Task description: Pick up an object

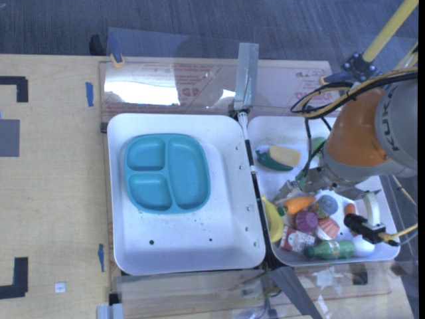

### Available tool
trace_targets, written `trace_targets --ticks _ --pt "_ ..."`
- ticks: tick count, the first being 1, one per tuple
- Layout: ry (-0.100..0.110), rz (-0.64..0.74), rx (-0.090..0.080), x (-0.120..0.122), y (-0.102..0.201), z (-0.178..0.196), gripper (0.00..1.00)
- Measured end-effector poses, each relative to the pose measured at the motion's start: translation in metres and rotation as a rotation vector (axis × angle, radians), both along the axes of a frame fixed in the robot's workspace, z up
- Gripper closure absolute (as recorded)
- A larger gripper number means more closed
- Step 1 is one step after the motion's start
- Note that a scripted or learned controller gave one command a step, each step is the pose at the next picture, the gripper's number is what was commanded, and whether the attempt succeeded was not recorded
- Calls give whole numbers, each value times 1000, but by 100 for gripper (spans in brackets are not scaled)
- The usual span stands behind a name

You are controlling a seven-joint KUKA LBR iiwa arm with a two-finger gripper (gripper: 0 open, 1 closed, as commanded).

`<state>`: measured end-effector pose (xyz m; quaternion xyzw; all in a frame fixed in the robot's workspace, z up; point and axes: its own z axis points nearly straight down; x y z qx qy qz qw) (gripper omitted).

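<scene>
Judging the orange carrot (300, 205), lying just below the gripper (293, 190) in the crowded right bin (285, 131), to be light, stiff, slippery plastic, we would pinch its thick middle, though we cannot tell whether the gripper is open or closed.

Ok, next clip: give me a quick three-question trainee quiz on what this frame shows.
1. True or false: the blue divided plate lies in the left bin.
2. Which bin holds the pile of small items? A) left bin B) right bin C) both
3. Fill in: the arm hangs over the ____ bin.

Key
1. True. The plate sits alone in that bin, with three compartments facing up.
2. B. The yellow banana, green bottle and other toy foods are crowded there.
3. Right. Its orange band is above that bin's far side, and the gripper reaches down into the pile.
</scene>
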<state>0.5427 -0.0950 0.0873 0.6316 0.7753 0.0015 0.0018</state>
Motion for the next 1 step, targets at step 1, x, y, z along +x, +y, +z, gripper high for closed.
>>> trace_targets --ticks 1 --pt "-2 16 0 -62 -1 0 0"
